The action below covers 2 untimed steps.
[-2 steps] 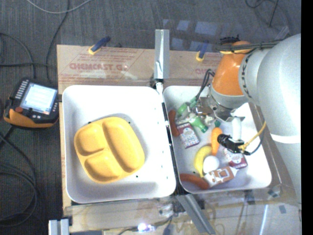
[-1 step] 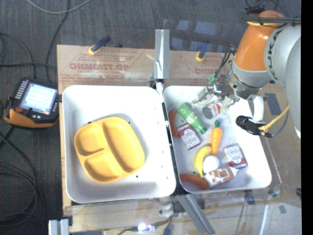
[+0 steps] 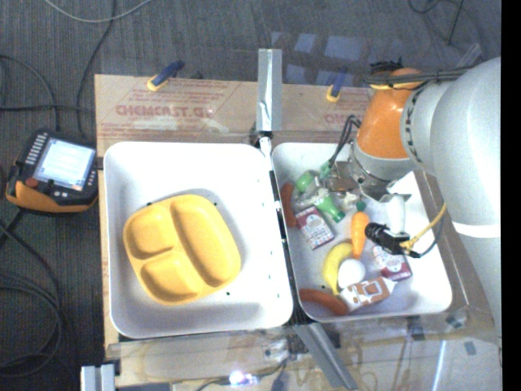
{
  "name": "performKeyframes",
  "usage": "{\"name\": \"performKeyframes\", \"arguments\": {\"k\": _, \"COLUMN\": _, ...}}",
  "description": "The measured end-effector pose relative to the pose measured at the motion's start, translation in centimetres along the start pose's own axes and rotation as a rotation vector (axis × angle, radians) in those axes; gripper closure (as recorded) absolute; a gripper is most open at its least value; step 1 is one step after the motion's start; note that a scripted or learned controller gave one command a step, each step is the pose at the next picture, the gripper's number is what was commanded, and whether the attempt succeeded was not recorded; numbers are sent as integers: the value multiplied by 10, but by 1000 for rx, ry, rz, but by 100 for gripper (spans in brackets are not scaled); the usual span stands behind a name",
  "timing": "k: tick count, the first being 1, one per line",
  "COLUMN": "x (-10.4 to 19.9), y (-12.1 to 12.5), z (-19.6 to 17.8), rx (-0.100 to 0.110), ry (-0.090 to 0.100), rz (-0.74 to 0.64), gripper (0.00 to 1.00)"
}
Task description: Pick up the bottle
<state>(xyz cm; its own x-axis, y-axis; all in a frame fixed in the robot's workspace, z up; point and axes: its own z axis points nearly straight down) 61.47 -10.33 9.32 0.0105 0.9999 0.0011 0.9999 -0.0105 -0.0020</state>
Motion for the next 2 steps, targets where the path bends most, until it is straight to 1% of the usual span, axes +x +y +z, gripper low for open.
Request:
{"name": "performKeyframes", "arguments": {"k": 1, "x": 0, "y": 0, "z": -9, "rx": 1, "ry": 1, "rz": 0, "gripper": 100}}
{"name": "performKeyframes", "arguments": {"k": 2, "x": 65, "y": -15, "z": -123, "rx": -1, "ry": 0, "rz": -181, "gripper": 100}}
